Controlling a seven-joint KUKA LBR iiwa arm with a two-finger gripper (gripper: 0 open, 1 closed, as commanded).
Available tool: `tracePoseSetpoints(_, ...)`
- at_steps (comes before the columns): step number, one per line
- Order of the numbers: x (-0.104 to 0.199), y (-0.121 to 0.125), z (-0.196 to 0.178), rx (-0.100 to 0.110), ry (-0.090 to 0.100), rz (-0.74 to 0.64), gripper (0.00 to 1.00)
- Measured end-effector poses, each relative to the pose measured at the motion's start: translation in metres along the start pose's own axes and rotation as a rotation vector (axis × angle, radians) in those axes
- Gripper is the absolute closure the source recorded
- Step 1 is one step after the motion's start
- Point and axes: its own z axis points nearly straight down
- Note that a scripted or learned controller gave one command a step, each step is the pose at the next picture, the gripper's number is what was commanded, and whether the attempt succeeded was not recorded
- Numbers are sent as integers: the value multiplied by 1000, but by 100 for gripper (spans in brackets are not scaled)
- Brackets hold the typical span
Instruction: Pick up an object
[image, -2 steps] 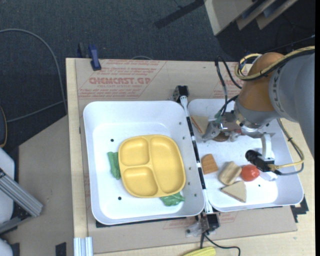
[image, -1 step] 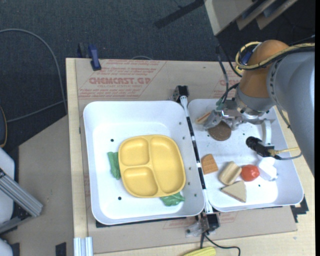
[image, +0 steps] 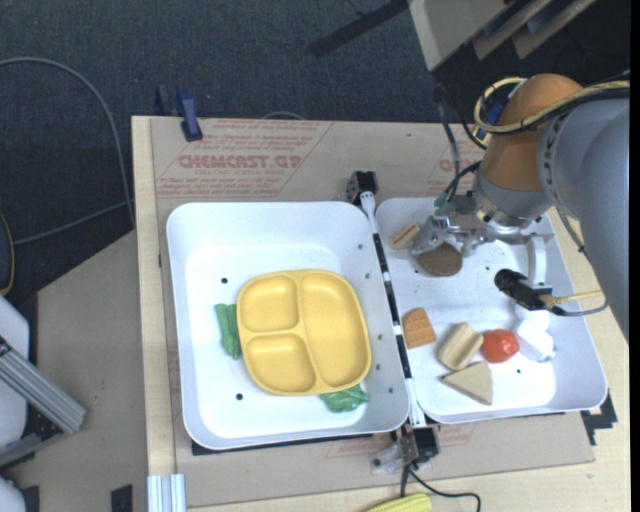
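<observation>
- Gripper (image: 447, 240): low in the right bin's (image: 575, 385) far corner, directly over a brown round piece (image: 438, 262); finger state cannot be told.
- Step, as judged: the grasp attempt.
- Next: close firmly, then lift straight up.

We see the left bin (image: 190, 300) mostly taken by a yellow divided plate (image: 300, 330), with bare floor along its far edge and left wall. In the right bin (image: 590, 385), food crowds the near edge: a cracker (image: 418, 327), a bread roll (image: 459, 345), a tomato (image: 500, 346), a wedge (image: 473, 383). The arm (image: 530, 150) covers the far right corner; the middle lies open.
</observation>
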Motion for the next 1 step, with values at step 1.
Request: tracePoseSetpoints(1, 63, -18, -90, 2, 1, 0, 100)
